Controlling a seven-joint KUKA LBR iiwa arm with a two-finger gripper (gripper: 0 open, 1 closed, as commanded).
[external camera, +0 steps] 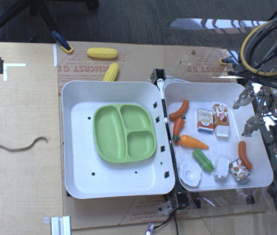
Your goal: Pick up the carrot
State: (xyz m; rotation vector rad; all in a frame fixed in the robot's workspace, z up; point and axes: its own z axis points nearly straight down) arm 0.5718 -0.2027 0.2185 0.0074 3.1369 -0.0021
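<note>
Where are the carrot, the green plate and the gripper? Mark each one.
carrot (pixel 195 142): camera view, middle of its orange body.
green plate (pixel 110 131): camera view, large left compartment.
gripper (pixel 246 114): camera view, midway between its fingertips.

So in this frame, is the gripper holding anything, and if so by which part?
Nothing is held. The gripper is at the right bin's right edge, while the carrot lies apart on the bin floor.
</note>
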